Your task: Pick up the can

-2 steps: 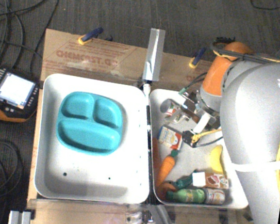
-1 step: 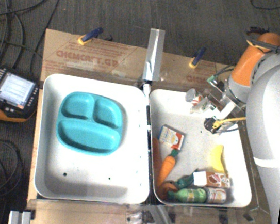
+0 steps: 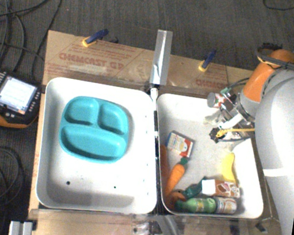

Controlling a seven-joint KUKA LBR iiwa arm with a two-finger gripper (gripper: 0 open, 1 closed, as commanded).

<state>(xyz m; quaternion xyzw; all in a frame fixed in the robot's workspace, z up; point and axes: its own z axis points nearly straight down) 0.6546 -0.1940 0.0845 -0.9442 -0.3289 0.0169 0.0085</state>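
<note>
The can (image 3: 227, 190) lies in the lower right corner of the right bin (image 3: 188, 115), close to the rim, hemmed in by a banana (image 3: 228, 166) and a green bottle (image 3: 199, 205). The gripper (image 3: 221, 120) hangs over open bin floor at the upper right; I cannot tell its state.

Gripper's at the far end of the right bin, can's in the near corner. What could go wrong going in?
1. The can lies on its side, crowded by the white block, yellow banana and green bottle; the gripper may catch a neighbour instead.
2. It sits close to the right bin's wall, so the descent could clip the rim.
3. Lying sideways, it may roll when touched.
</note>
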